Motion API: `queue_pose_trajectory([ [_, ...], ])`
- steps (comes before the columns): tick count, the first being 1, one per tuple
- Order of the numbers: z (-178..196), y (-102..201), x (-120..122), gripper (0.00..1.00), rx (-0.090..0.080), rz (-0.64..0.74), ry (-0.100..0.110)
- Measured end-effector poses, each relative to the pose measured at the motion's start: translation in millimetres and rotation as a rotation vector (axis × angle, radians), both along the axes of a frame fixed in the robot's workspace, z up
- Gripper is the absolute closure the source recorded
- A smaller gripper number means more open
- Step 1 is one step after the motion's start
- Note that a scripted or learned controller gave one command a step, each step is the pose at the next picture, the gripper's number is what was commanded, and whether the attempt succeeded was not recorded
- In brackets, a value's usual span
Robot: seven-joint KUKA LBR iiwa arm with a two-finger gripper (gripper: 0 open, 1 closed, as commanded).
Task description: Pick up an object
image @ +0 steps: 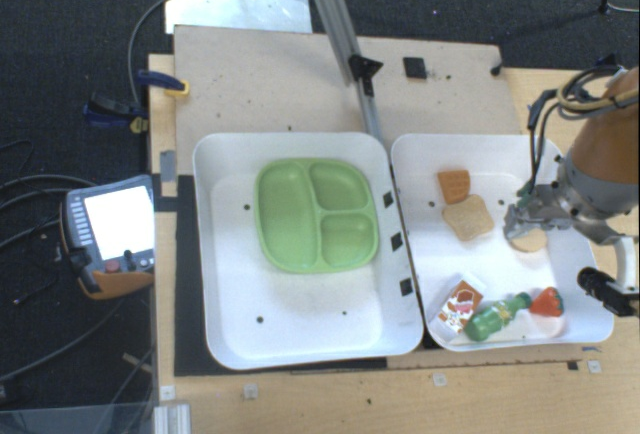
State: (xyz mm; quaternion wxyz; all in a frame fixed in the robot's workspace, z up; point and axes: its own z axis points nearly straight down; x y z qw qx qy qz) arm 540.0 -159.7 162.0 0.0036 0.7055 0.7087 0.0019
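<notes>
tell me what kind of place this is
Likely a robotics lab test bench: two white bins fixed on a board, a handheld control pendant on the carpeted floor, and toy food such as a bread slice.

I read no legible text anywhere. Small packet (461, 307) in right bin (600, 327) carries printed red-and-white graphic, lettering too small to read. Pendant screen (119, 220) glows blank white.

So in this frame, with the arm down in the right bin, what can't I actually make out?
- Gripper, camera view: the wrist above covers its fingers, so open or shut is unclear.
- Pale round item: partly under the gripper; contact and identity unreadable.
- Small packet: print too small to read.
- Arm: cut off by the right edge.
</notes>
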Motion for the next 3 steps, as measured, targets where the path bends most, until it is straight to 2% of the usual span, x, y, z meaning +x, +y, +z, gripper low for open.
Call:
queue_pose_trajectory([
  [1,45,-1,-4,1.00,0.001,0.000,0.002],
  [2,66,-1,-2,1.00,0.002,0.000,0.003],
  [3,56,52,-5,1.00,0.004,0.005,0.006],
])
